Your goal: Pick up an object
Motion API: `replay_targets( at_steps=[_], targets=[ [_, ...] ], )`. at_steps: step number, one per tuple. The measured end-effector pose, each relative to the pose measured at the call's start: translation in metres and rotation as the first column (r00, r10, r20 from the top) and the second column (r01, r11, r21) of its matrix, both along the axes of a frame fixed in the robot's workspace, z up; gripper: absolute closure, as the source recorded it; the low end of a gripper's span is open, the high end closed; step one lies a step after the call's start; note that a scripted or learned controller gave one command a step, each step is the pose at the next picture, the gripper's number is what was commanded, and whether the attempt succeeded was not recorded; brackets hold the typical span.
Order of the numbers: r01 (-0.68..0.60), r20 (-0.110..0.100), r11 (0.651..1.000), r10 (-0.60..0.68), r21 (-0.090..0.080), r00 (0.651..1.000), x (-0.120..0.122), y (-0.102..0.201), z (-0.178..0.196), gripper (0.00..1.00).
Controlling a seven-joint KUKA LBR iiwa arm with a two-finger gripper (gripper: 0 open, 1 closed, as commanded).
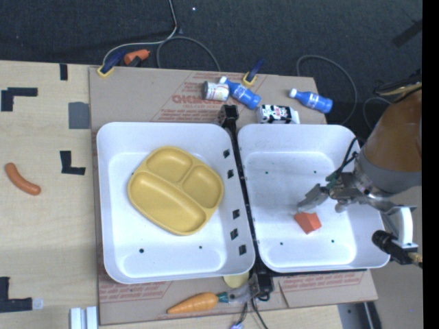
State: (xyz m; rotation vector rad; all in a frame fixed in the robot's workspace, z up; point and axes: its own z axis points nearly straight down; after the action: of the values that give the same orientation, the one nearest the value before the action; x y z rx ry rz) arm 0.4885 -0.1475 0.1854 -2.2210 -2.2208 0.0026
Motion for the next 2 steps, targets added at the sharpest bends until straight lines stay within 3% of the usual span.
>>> replay_targets(
  at_steps=[1, 2],
  targets=[
    [0.0, 0.006, 1.0, 0.0, -0.004, 1.0, 0.013, -0.006, -0.103, 0.0],
    [0.001, 0.01, 1.0, -0.001, -0.005, 1.0, 0.014, -0.006, -0.088, 1.0]
  ],
)
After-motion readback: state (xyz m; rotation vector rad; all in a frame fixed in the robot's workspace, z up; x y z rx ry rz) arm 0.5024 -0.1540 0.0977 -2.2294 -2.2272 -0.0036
